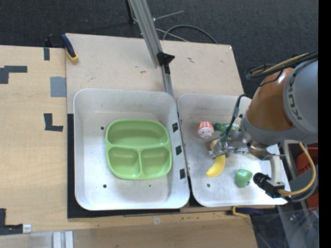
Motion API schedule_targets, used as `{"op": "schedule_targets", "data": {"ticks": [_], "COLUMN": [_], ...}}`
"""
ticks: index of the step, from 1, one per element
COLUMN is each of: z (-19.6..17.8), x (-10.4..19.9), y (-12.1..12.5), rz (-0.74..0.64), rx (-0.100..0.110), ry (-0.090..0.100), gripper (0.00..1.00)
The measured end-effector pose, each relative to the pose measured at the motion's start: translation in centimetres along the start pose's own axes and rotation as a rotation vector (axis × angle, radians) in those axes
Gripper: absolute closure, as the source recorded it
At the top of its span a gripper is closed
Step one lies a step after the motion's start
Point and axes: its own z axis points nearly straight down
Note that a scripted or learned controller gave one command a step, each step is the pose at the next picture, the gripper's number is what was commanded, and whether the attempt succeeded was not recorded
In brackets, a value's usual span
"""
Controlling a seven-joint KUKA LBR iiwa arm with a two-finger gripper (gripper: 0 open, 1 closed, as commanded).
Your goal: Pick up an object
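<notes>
I'm low in the right bin [196,107] and can't tell how my pincer [221,148] is set, the yellow banana [216,166] sitting just beneath it, so a glancing touch might nudge it away toward the green piece [242,177].

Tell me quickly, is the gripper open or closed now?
Gripper: cannot be told; it sits low in the right bin, just above the yellow banana.

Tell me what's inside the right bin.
The right bin holds a yellow banana, a green object and a pink-and-white object. The gripper covers whatever lies beneath it.
</notes>
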Motion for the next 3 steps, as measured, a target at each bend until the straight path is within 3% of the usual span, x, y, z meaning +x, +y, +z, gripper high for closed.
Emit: {"op": "schedule_targets", "data": {"ticks": [2, 3], "z": [-7.1, -6.1], "x": [0.2, 5.1], "y": [0.4, 1.4], "rz": [-0.001, -0.005], "rx": [0.001, 0.005], "ry": [0.000, 0.001], "gripper": [1.00, 1.00]}}
